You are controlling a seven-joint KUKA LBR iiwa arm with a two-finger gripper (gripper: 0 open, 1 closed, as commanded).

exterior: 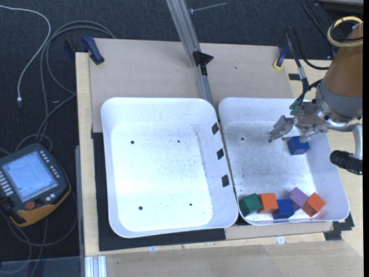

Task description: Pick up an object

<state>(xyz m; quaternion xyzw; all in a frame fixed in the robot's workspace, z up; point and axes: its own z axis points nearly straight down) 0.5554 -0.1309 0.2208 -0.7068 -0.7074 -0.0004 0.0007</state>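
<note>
My gripper (pixel 292 134) hangs over the right bin (pixel 253 154), near its right side, with its fingers spread open. A blue block (pixel 298 146) lies on the bin floor just below and in front of the fingertips, and I see nothing clamped between them. Along the bin's front wall sits a row of blocks: green (pixel 250 203), orange (pixel 268 201), dark blue (pixel 283 208), purple (pixel 298 197) and a second orange one (pixel 315 203).
The left bin (pixel 155 166) stands beside the right one. A metal pole (pixel 185 27) slants down to the gap between the bins. A teach pendant (pixel 29 180) lies on the floor at the left.
</note>
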